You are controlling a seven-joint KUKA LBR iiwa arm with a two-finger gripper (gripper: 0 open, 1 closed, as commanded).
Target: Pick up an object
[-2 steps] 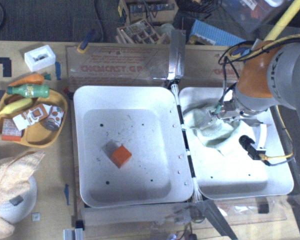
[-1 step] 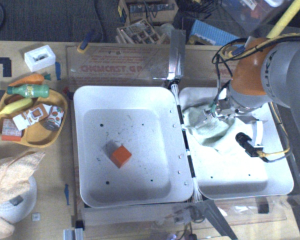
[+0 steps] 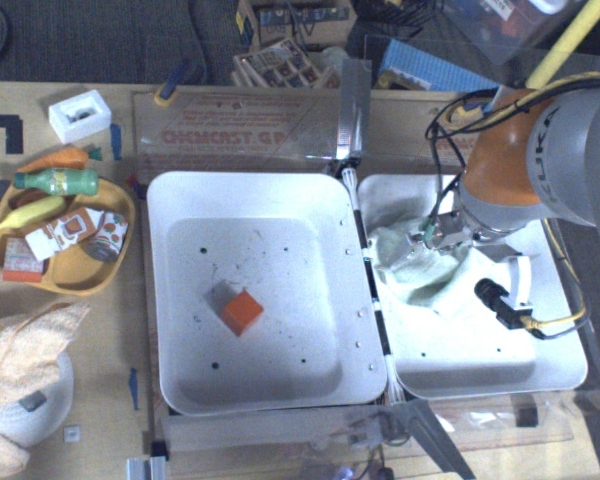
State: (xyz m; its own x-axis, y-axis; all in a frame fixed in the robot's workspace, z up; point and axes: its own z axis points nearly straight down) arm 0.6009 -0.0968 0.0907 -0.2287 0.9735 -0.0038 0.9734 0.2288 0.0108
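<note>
At the far left, on the bench, a yellow bowl (image 3: 68, 286) holds a green bottle (image 3: 56, 181), a banana (image 3: 24, 214) and some small packets. A white box (image 3: 80, 115) sits above it and a beige rag (image 3: 30, 353) lies below it.

Next comes the left bin (image 3: 280, 203). An orange block (image 3: 243, 313) lies on its floor, left of centre and toward the near side. A small grey piece (image 3: 221, 295) touches the block's upper left corner.

Further right, in the right bin (image 3: 480, 363), a pale green cloth (image 3: 412, 271) lies crumpled against the left wall in the far half. The gripper (image 3: 436, 235) is low over the cloth's upper right part and seems to touch it. Whether the gripper is wide, narrow or holding the cloth cannot be told from this angle.

The block is well apart from the gripper, to its left and nearer the camera, across the wall between the bins. The arm (image 3: 575, 163) reaches in from the right, its orange band (image 3: 505, 163) just above the gripper.
</note>
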